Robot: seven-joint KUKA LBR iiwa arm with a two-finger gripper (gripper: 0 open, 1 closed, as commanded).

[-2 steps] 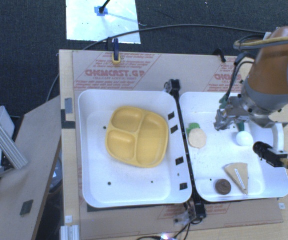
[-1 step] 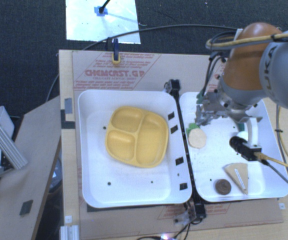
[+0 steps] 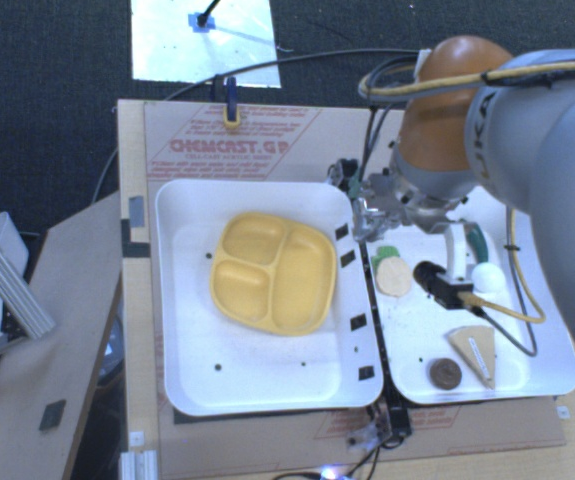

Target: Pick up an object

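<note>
Left white bin (image 3: 182,368): yellow divided plastic plate (image 3: 272,271). Right white bin (image 3: 557,363): tan round disc (image 3: 394,277), brown coin-shaped piece (image 3: 445,373), beige wedge (image 3: 473,352). End effector (image 3: 367,220) over the divider, grip state cannot be told; nothing visibly picked, grasp remains.

A bulky grey metal arm (image 3: 557,138) with a rounded orange band (image 3: 457,98); yellow and black cables (image 3: 437,80) loop over it.

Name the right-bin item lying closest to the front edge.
The round brown disc, beside the tan wedge. The pale round slice and white ball lie farther back.

Bright even overhead light — soft shadows, white bins (image 3: 267,393) glare slightly.
</note>
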